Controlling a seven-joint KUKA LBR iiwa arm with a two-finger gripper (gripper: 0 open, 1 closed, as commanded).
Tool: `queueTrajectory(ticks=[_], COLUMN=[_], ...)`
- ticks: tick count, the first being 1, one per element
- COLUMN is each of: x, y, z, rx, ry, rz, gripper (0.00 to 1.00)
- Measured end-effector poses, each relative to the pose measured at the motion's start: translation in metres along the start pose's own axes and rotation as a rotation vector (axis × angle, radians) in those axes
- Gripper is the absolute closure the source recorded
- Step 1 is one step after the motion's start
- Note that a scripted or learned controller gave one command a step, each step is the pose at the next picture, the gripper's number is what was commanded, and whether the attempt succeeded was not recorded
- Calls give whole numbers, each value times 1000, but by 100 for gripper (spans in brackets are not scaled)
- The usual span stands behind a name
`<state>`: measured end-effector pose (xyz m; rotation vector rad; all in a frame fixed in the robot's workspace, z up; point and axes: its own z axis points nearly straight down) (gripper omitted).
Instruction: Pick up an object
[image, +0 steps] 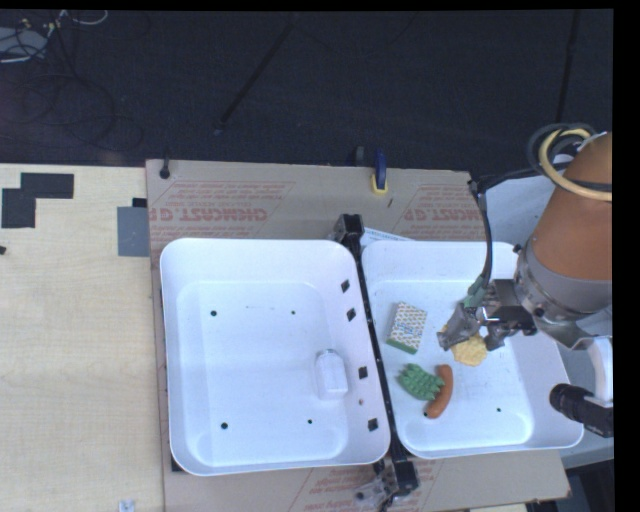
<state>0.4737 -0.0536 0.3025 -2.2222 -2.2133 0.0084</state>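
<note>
Because the tool (466, 330) hangs low in the right bin (500, 425), right over the yellow piece (470, 352), I judge that piece is the pick target, though I cannot tell what its fingers are doing. Close beside it I count one patterned block (407, 327), one green toy (421, 381) and one orange sausage (439, 391). Well apart, one clear cup (331, 371) lies in the left bin (200, 440).
</note>
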Motion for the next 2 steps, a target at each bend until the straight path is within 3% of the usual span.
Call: queueTrajectory(ticks=[1, 2], x=[66, 138], y=[42, 12], z=[-9, 26], rx=[-6, 2], ry=[1, 2], rz=[-11, -11], gripper=[100, 100])
